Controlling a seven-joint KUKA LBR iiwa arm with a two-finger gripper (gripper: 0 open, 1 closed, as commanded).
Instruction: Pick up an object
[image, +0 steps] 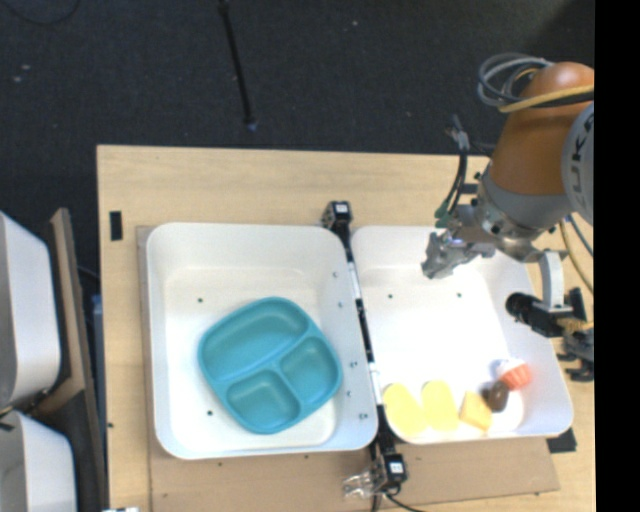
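Overhead slanted view of a pale wooden counter carrying two shallow white bins side by side. The left bin holds a blue plate with three compartments, lying flat and turned at an angle, toward the bin's near half.

The right bin holds a cluster of small objects along its near edge — two round yellow pieces just beside each other, a yellow wedge to their right, a small dark brown object touching that wedge, and an orange and white object just beyond the brown one, toward the bin's right corner. The rest of this bin's floor is bare white.

The grey arm with its orange band enters from the right. Its hand hangs over the far part of the right bin, well apart from the cluster of objects at the near edge. Whether the hand is apart or together cannot be told at this angle — it appears as a dark grey mass against the white floor, and nothing is seen held in it.

A black clamp sits at the far end of the seam between the two bins, and a second fitting at the near end.
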